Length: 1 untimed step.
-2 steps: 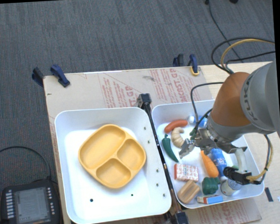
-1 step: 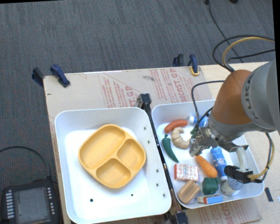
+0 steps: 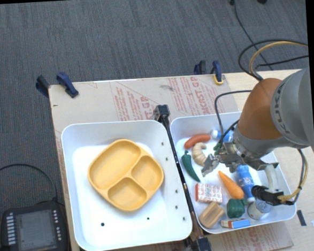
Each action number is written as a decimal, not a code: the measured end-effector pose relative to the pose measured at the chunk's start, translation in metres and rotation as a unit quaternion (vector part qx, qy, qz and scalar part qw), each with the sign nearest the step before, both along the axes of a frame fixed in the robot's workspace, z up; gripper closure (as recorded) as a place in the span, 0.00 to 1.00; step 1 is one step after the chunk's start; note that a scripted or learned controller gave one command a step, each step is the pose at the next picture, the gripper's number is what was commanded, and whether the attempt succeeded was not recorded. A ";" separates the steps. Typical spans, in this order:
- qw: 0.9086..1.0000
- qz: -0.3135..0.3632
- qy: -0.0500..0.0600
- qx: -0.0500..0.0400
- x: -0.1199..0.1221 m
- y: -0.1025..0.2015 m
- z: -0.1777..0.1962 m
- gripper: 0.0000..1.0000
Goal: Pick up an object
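The right bin (image 3: 181, 127) holds several toy foods. Among them are a red sausage (image 3: 196, 141), a beige pastry (image 3: 199, 154), a dark green pepper (image 3: 190, 167) and an orange carrot (image 3: 231, 183). A blue bottle (image 3: 245, 180), a red-and-white packet (image 3: 209, 192) and a tan block (image 3: 212, 214) lie there too. My gripper (image 3: 209, 164) hangs low over the middle of this bin, just right of the pepper and below the pastry. Nothing visibly rides in it.
A yellow divided plate (image 3: 126, 174) lies in the left bin (image 3: 79, 208). A green lump (image 3: 236, 207), a small flat box (image 3: 236, 224) and a tin (image 3: 255, 211) crowd the right bin's near corner. A black clamp (image 3: 162, 113) sits between the bins.
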<state>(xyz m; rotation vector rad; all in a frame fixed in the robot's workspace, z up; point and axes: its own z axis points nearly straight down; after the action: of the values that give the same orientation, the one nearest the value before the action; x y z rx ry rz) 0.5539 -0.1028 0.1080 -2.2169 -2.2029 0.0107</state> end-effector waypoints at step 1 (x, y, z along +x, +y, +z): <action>1.000 0.005 -0.006 -0.003 0.064 0.011 -0.023 0.00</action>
<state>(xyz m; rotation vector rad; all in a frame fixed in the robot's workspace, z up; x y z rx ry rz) 0.6180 -0.0916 0.0850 -2.2137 -2.2230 0.0037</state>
